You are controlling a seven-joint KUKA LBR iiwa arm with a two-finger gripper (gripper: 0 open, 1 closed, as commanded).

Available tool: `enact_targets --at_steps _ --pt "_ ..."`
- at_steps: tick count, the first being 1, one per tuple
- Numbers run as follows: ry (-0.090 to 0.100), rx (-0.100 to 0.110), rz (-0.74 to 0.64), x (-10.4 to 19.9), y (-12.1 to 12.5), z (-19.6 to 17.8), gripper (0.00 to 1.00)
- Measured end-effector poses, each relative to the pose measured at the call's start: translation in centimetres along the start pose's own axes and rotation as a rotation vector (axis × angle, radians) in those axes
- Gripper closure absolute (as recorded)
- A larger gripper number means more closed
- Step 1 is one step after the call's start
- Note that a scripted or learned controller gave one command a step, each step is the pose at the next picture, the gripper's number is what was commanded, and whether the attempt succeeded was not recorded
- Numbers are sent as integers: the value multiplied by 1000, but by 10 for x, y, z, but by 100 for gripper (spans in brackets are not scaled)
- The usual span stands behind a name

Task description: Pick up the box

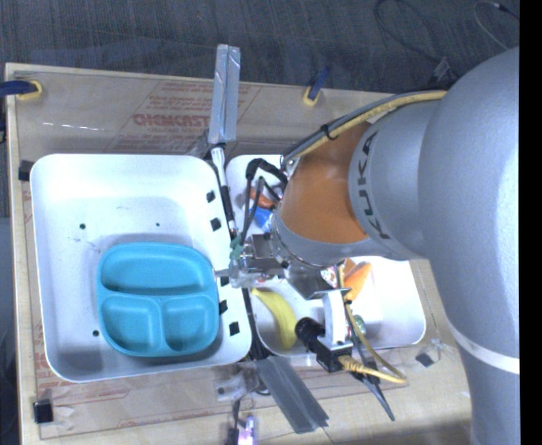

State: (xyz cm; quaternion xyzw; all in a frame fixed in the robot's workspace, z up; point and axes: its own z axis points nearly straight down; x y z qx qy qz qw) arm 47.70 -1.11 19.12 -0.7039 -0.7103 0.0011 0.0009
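My gripper (254, 271) hangs low over the left side of the right bin (409, 327), close to the wall between the two bins. The grey arm and its orange band (321, 202) cover most of that bin. A small blue and red item (264, 213), possibly the box, peeks out at the bin's back left, just behind the wrist. I cannot tell whether it really is the box. Nothing can be seen held under the gripper.
A yellow banana (281, 317) lies in the right bin just in front of the gripper. An orange item (357, 274) shows to the right of the wrist. The left bin (57, 202) holds a blue divided tray (159, 299).
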Motion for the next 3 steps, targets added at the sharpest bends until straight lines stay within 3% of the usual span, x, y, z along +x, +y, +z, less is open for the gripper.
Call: enact_targets --at_steps 1,2,3 --pt "0 -2 -53 -55 0 -38 100" --pt "0 -3 -102 -42 0 -77 100" --pt "0 1 -128 -43 31 2 100"
